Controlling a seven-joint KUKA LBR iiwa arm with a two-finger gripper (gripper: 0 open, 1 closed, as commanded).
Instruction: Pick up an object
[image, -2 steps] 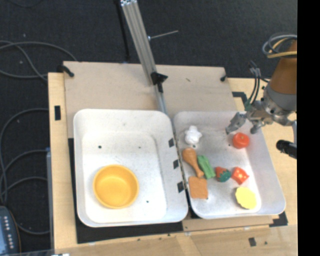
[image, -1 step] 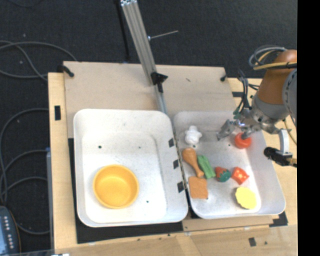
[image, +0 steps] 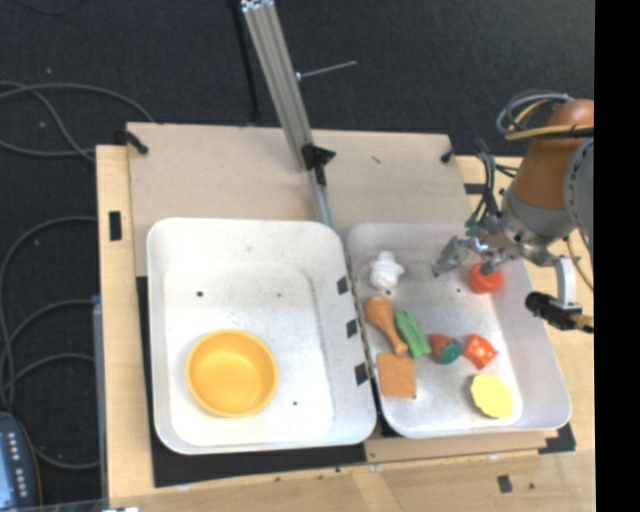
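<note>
My gripper (image: 465, 262) hangs over the back right part of the right bin (image: 540, 400), with its fingers spread open. One grey finger (image: 443, 261) points left toward the bin's middle. A small red round object (image: 486, 280) lies on the bin floor just under the other finger, and nothing is held between the two. Further forward lie a white lump (image: 385, 270), a brown drumstick (image: 382, 321), a green piece (image: 411, 333), a red and green piece (image: 446, 349), a red pepper-like piece (image: 481, 350), an orange-brown block (image: 397, 377) and a yellow round piece (image: 492, 396).
The left bin (image: 180, 250) holds a yellow bowl (image: 232, 372) at its front left. A slanted metal post (image: 290, 90) rises behind the bins, ending near their shared edge. The arm (image: 548, 170) comes in from the right.
</note>
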